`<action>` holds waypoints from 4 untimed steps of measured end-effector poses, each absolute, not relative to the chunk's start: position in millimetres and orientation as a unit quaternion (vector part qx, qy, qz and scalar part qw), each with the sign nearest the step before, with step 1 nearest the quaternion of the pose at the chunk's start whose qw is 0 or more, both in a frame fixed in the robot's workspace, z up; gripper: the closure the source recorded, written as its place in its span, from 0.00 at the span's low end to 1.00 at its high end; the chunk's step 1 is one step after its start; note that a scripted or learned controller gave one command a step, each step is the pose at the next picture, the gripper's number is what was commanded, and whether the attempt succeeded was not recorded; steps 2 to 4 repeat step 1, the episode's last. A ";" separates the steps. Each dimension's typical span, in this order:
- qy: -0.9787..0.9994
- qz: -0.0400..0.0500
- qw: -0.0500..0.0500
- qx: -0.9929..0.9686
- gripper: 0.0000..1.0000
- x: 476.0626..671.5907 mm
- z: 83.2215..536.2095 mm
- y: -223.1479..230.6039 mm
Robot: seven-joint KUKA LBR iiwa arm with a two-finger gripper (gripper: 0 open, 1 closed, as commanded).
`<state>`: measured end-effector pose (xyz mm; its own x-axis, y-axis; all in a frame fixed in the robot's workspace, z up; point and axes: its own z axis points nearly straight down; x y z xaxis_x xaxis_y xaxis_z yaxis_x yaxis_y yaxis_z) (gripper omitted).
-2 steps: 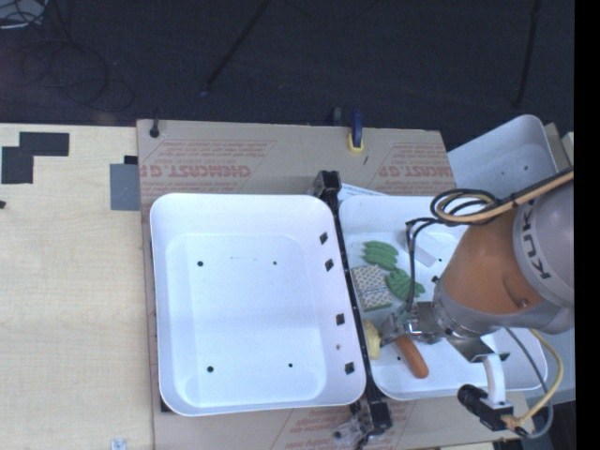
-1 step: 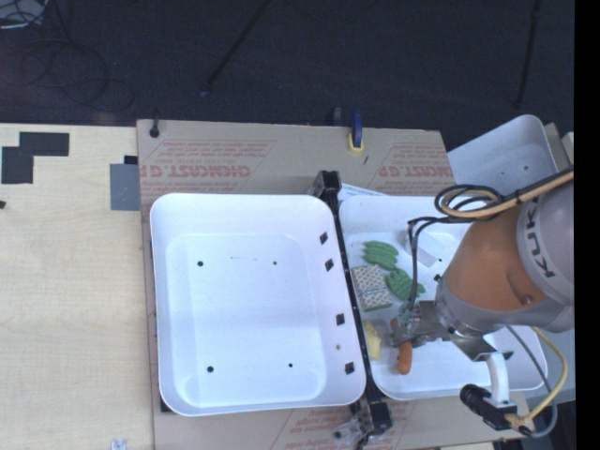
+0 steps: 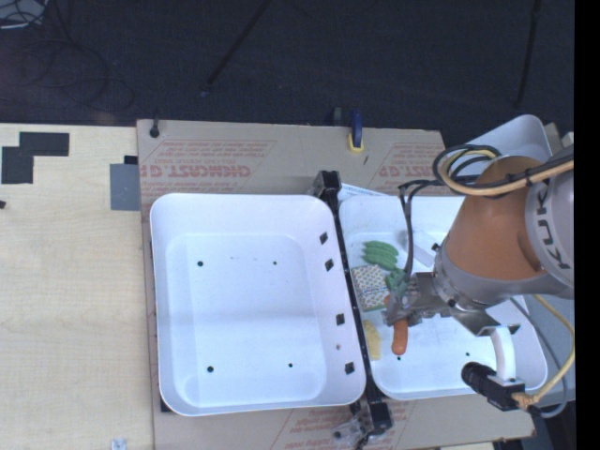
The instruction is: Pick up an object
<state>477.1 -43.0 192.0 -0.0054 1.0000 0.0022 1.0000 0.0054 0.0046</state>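
My gripper (image 3: 401,309) is low in the right bin (image 3: 441,387), at its left half, under the grey wrist and orange band. Just below the gripper is a small orange-red stick-shaped object (image 3: 400,338); whether the two touch is unclear. A pale yellow piece (image 3: 373,341) sits to its left by the bin wall. A patterned, speckled object (image 3: 367,287) lies left of the gripper. Further back rests a green object (image 3: 380,252), and another bit of green (image 3: 396,277) shows right by the gripper. The arm hides much of this bin.
The left bin (image 3: 246,216) is beside it, the two bins parted by a black clamp strip (image 3: 340,279). Cables (image 3: 409,221) loop over the right bin's back. Both bins rest on a cardboard sheet (image 3: 234,157) on the wooden bench.
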 end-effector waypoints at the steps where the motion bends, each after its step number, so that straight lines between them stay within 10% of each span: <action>1: 0.709 -0.001 -0.002 0.705 1.00 475.0 186.9 32.5; 4: 0.709 -0.001 -0.002 0.705 1.00 475.0 186.9 32.5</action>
